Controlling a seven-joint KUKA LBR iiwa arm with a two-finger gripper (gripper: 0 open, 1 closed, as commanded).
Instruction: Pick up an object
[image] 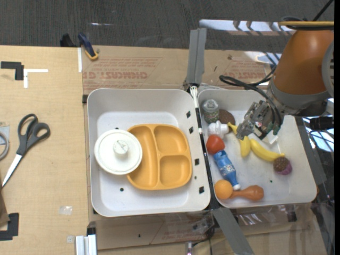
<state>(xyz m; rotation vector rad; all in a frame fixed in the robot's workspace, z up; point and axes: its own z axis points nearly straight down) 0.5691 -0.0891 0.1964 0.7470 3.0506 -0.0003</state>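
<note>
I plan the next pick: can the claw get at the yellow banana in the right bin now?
Probably yes. The claw hangs just above the banana, which lies uncovered on the bin floor, with only the purple fruit near its far end.

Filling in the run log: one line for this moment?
arm: over right bin | gripper: above banana | grasp: none seen | left bin: divided yellow plate, white lid

Yellow banana, blue bottle, orange divided plate, white lid, purple ball

A bulky orange band tops the grey wrist, black cables looping beside the metallic gripper.
</note>
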